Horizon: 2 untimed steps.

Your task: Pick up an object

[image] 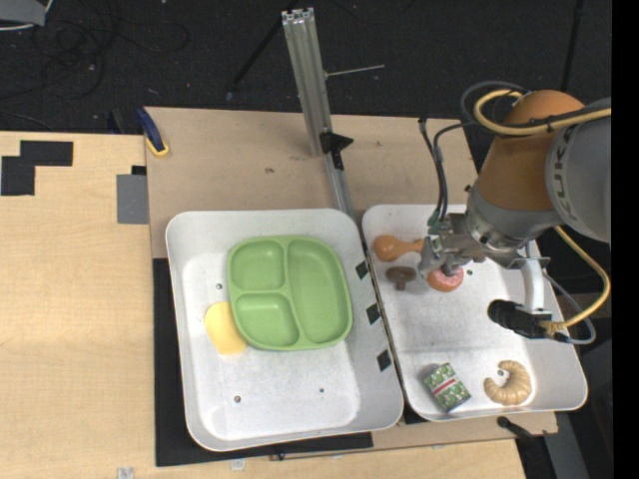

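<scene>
My gripper (442,263) hangs low over the upper left part of the right bin (469,347). A round red and pink object (447,280) lies right beneath it and is partly hidden by it. Just left of it sit a small brown piece (401,277) and an orange, pear-shaped object (389,246). Near the bin's front edge are a green patterned box (445,387) and a tan croissant (508,382).
The left bin (270,387) holds a green divided plate (290,292) with a yellow object (224,328) against its left rim. A metal post (312,83) stands behind the bins. Black clips (371,312) sit along the seam between the bins.
</scene>
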Motion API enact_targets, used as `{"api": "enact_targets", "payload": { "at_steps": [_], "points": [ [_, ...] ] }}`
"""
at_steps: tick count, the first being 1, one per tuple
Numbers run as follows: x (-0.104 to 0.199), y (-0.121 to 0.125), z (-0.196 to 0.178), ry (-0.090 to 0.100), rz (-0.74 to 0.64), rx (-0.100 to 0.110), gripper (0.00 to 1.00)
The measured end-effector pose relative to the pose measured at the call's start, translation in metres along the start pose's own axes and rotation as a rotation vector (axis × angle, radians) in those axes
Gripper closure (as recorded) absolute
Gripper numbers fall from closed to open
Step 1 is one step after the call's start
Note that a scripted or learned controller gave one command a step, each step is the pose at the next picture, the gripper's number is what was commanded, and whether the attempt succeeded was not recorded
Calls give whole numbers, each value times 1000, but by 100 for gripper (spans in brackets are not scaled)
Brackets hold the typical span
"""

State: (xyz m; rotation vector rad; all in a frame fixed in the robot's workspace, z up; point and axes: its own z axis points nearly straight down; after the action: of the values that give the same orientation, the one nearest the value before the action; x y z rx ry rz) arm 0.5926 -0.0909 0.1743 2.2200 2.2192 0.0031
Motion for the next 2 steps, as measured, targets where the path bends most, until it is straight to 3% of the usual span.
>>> {"api": "enact_targets", "payload": {
  "at_steps": [1,2],
  "points": [
    [-1,1,-31,0,0,2,100],
    [41,7,-40,1,-4,5,100]
  ]
}}
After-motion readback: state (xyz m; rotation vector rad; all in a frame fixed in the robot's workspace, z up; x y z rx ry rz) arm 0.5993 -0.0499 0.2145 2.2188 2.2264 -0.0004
